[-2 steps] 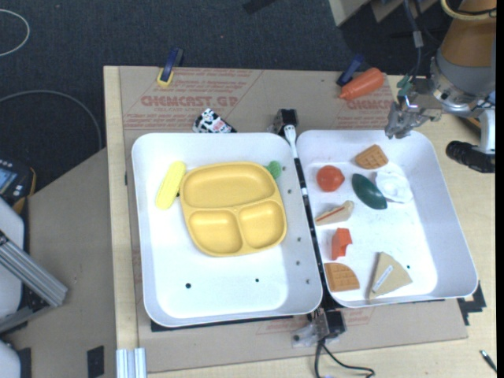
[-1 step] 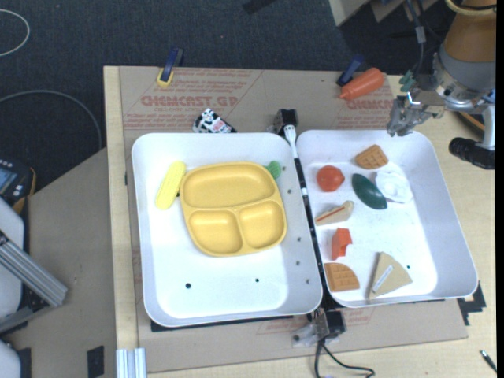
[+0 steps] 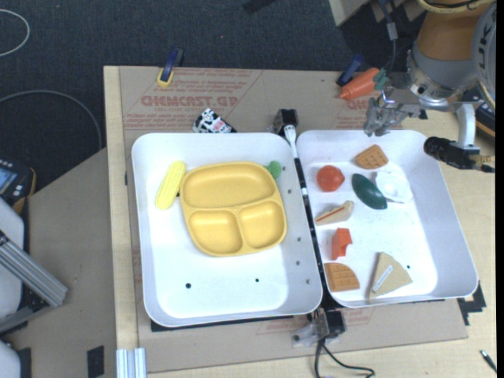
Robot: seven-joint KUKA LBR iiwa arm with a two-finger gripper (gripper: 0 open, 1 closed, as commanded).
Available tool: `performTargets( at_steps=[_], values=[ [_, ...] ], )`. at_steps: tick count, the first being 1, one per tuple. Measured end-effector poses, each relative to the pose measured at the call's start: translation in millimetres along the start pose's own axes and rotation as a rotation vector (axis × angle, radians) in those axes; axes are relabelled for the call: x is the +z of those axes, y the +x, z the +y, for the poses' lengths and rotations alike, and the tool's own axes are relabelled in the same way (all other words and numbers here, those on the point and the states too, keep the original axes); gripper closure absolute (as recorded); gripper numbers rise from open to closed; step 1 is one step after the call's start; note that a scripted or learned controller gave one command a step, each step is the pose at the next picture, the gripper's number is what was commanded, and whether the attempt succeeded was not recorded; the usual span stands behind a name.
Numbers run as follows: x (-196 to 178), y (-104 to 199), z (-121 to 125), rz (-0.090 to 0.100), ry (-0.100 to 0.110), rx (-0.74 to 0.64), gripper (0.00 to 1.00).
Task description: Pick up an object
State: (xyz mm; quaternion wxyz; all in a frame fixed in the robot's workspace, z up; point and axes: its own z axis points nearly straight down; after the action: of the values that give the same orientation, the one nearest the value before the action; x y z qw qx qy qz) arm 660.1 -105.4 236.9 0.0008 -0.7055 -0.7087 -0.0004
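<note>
Objects for picking lie scattered in the right bin (image 3: 453, 235): small toy food pieces, each apart from the others on the white floor. Above the bin's far rim hangs the hand (image 3: 381, 123), a small metallic assembly below the arm's orange band (image 3: 450, 18); whether it is apart or together cannot be told from this slanted view, and nothing shows between its tips. Just below it, nearest of all, sits a tan cracker-like piece (image 3: 371, 158) with a rounded edge. Next outward come a red tomato (image 3: 331, 178), round and glossy, a dark green leaf-shaped piece (image 3: 368, 191), and a white piece (image 3: 394, 186) touching the green one on its right. Farther toward the near rim lie a sandwich wedge (image 3: 334, 212), a small red-orange block (image 3: 340, 242), a brown waffle-like piece (image 3: 341, 276) and a tan triangular slice (image 3: 387, 274). In the left bin (image 3: 157, 282) rests a yellow divided tray (image 3: 230, 206) with three compartments, a yellow corn cob (image 3: 169, 184) just beside its left edge and a bit of green (image 3: 273, 168) at its far right corner. On the surface (image 3: 126, 116) beyond the bins lie a black-and-white patterned item (image 3: 211, 121) and a yellow-and-blue clamp (image 3: 168, 68).
</note>
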Motion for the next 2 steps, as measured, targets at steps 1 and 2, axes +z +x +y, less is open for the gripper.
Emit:
performTargets(
  at_steps=[1,2],
  values=[
    [13,55,-11,0.0,0.003,0.0,1.0],
    [4,111,-23,0.002,0.002,-0.002,1.0]
  ],
)
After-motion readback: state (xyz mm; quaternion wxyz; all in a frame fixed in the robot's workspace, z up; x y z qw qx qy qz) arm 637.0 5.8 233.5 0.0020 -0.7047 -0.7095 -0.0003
